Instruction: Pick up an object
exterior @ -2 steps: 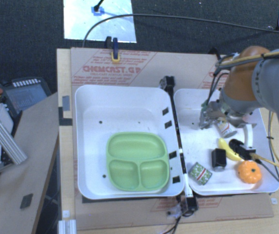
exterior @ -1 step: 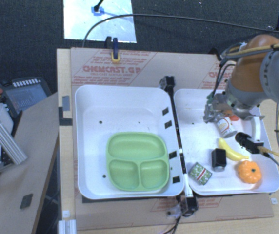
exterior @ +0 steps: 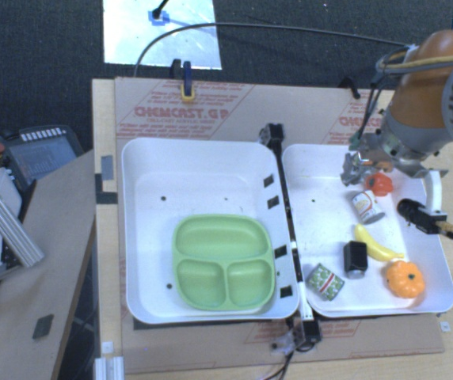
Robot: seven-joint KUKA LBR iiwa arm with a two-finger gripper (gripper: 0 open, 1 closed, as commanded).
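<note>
Camera view: the gripper [exterior: 356,167] hangs low over the right bin's [exterior: 321,180] far edge, beside the tomato [exterior: 380,184] and small jar [exterior: 364,205]; its state I cannot tell. Banana [exterior: 377,245], pumpkin [exterior: 405,279], black block [exterior: 355,258] and can [exterior: 325,281] lie untouched nearer the front edge. Nothing looks lifted yet; the pick remains undone.
</note>
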